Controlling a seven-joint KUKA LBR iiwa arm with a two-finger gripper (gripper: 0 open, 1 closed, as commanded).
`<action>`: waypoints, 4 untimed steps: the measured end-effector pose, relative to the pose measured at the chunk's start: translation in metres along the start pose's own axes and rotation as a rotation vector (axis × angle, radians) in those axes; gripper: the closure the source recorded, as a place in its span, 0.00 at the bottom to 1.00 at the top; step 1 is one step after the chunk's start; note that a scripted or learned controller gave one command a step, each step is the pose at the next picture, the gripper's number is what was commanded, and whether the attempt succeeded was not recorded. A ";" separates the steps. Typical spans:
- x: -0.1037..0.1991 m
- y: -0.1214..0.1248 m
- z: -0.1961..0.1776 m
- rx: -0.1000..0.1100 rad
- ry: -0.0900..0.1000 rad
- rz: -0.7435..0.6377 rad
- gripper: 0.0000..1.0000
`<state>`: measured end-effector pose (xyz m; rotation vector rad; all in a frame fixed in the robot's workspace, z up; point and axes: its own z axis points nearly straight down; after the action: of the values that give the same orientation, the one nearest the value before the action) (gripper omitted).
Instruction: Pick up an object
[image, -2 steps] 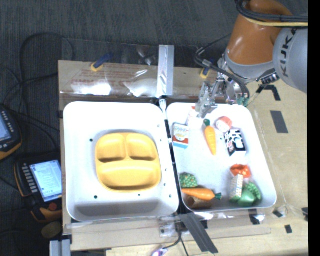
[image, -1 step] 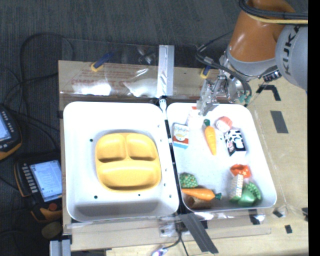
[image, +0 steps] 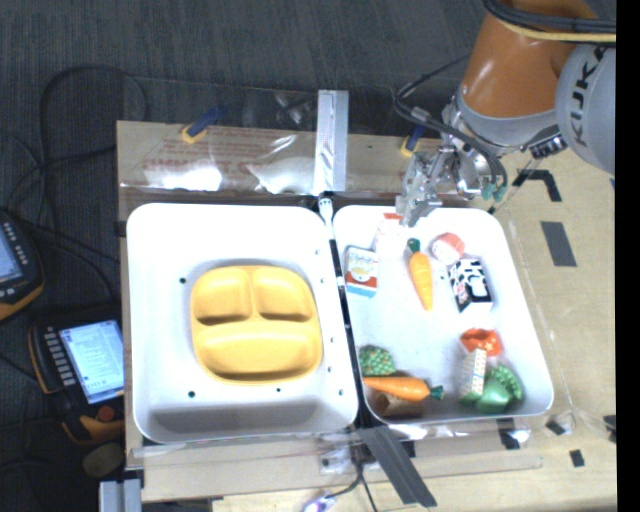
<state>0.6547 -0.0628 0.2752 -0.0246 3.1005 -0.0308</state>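
Front edge of right bin: lower carrot lying crosswise, leafy end toward the green broccoli-like piece, over a brown item too dark to name. Front right corner: a pale corn cob beside a green vegetable, with a red-orange piece just behind them.

Mid bin: upper carrot, long axis running near-to-far, green top at the far end. Small carton against the left wall. Black-and-white packet and a red-and-white round item to the carrot's right.

Left bin holds a yellow divided tray.

Claw hangs at the far rim of the right bin, above its back edge. It carries nothing; whether it is spread or closed I cannot tell, since the tips blur against the white bin wall.

Judgement: the nearest candidate is the upper carrot, lying just nearer the camera than the claw and a little right of it. Its axis points roughly toward the claw, so a grasp would need to close across its width, left to right. Neighbours sit close on the right side.
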 end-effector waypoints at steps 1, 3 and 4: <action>0.073 0.009 0.026 -0.021 0.038 -0.090 1.00; 0.070 0.009 0.007 -0.019 0.032 -0.090 1.00; 0.069 0.009 -0.002 -0.019 0.028 -0.089 1.00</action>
<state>0.5855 -0.0547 0.2746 -0.1645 3.1258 -0.0051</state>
